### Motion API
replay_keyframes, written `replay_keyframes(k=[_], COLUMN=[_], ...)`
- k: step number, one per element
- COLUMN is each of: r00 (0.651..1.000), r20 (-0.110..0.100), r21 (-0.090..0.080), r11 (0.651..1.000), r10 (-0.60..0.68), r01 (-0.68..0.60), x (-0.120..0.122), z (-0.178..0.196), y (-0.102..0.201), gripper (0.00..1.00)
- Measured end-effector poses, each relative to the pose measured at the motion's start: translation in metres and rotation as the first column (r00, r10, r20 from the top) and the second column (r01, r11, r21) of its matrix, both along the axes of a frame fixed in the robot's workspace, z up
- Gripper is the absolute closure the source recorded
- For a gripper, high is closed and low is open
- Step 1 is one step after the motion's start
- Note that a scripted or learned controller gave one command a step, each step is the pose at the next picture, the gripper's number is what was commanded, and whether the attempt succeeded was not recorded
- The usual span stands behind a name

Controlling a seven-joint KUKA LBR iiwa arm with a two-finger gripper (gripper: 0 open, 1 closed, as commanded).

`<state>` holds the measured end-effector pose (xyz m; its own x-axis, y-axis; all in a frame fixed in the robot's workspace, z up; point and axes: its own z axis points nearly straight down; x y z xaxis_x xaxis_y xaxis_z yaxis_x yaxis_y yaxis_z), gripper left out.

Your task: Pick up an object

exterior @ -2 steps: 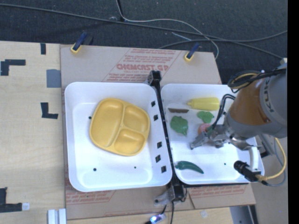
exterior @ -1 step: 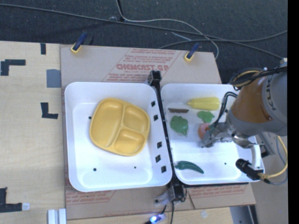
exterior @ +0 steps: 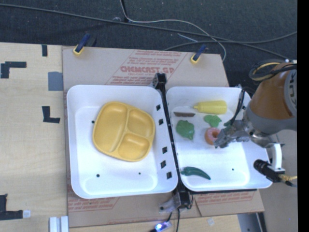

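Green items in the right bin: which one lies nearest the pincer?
The small green piece just under the yellow corn, beside the pink ring. The leafy green piece and dark green pepper lie farther from the pincer.

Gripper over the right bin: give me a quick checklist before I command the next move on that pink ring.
1. Gripper positioned at the pink ring: ok, it sits at the ring's right edge.
2. Ring between the fingers: cannot tell.
3. Neighbours clear of the ring: not ok, a green piece lies just above it.
4. Yellow corn and green leaf out of the way: ok.
5. Green pepper clear of the arm: ok, near the front wall.
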<state>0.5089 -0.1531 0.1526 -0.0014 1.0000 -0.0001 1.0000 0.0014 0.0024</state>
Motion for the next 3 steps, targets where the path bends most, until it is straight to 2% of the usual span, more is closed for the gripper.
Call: replay_keyframes(k=[1,2,3], r00=[1.000,1.000,1.000], r20=[0.002,-0.002,-0.004], r21=[-0.001,0.000,0.001], r11=[1.000,1.000,1.000], r10=[0.001,0.000,0.004], r01=[-0.001,0.000,-0.004], x=[-0.003,-0.002,0.003], z=[0.061,0.064,0.058], y=[0.006,0.007,0.052], gripper=[1.00,1.00,1.00])
